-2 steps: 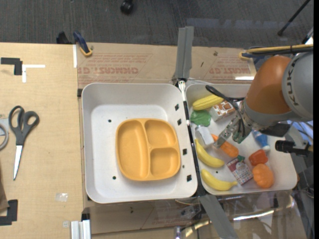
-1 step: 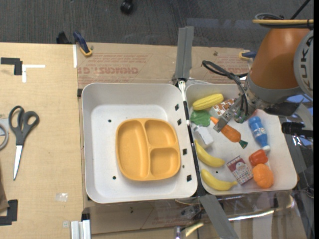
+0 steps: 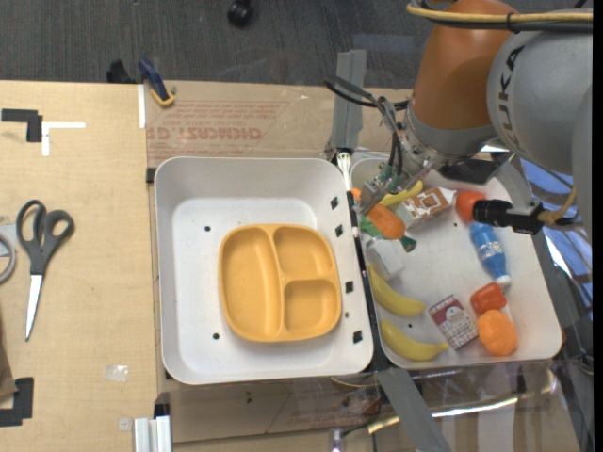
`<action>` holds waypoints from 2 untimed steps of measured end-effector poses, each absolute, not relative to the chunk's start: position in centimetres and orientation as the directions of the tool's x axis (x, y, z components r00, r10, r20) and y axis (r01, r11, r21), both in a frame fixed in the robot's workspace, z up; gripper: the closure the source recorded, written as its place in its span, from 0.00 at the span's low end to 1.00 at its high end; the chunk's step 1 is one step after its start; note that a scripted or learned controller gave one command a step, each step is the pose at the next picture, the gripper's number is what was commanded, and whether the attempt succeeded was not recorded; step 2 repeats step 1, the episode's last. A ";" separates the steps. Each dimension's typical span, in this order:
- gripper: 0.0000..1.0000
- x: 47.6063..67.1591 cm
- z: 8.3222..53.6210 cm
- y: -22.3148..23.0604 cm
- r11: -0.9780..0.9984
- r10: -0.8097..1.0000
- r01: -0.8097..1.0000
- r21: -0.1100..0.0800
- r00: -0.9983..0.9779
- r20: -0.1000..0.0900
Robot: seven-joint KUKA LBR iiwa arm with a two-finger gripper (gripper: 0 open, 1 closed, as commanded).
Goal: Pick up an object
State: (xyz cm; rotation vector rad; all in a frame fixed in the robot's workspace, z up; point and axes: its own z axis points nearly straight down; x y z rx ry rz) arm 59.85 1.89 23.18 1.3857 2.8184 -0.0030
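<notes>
My gripper (image 3: 382, 203) reaches down from the orange-banded wrist to the left edge of the right bin (image 3: 537, 347). Right under its tip lies an orange toy carrot (image 3: 384, 221) with a green end, touching or very close to it. Whether the carrot is gripped is hidden by the gripper body. A yellow piece (image 3: 407, 193) and a brown packet (image 3: 430, 203) sit just right of the tip. Further down in the same bin are two bananas (image 3: 394, 296) (image 3: 411, 343), a small red-and-white box (image 3: 452, 321), an orange ball (image 3: 497, 333) and a blue bottle (image 3: 490, 250).
The left bin (image 3: 179, 252) holds a yellow divided plate (image 3: 280, 281). Scissors (image 3: 40, 243) lie on the wooden bench far left. The arm's bulk hangs over the right bin's back half, with cables around it.
</notes>
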 end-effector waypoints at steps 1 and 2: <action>1.00 64.5 25.7 5.9 0.692 0.721 0.721 0.000 -0.692 -0.003; 1.00 64.5 25.7 5.9 0.692 0.721 0.721 0.000 -0.692 -0.003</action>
